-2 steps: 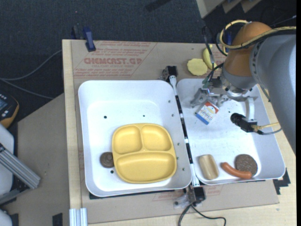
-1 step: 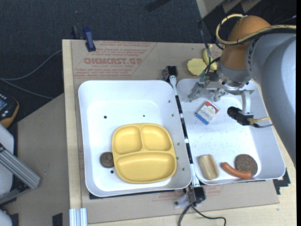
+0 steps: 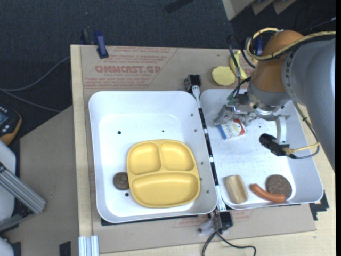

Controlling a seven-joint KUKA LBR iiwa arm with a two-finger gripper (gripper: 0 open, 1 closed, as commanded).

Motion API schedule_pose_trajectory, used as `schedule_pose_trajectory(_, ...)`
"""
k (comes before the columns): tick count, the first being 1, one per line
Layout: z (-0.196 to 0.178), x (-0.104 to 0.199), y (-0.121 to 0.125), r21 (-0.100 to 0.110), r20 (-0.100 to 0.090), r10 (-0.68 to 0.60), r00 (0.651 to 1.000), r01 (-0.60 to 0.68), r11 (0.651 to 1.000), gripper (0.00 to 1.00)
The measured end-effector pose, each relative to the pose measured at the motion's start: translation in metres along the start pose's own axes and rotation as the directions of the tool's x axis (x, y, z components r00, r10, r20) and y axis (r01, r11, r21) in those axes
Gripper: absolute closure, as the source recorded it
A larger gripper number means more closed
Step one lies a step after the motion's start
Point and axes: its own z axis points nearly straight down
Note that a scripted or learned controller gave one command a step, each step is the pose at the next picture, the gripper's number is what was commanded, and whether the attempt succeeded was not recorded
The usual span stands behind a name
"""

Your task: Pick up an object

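Note:
My gripper hangs low over the upper left part of the right bin, under the orange band of the arm. Directly below it lies a small white carton with blue and red print, touching or almost touching the gripper's tip. Nothing shows lifted off the bin floor. Along the right bin's front edge lie a tan bread roll, an orange-red sausage and a round brown patty.
The left bin holds a yellow divided plate and a small brown disc beside it. A yellow lump lies on the bench behind the right bin. A black fitting with cable hangs from the arm over the right bin.

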Motion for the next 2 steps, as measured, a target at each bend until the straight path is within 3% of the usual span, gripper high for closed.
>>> schedule_pose_trajectory(1,-0.001,-0.006,0.036,-0.01,0.002,-0.004,1.0,0.004,1.0,0.0)
schedule_pose_trajectory(2,0.0,-0.006,0.015,-0.001,0.0,-0.001,1.0,0.001,1.0,0.0)
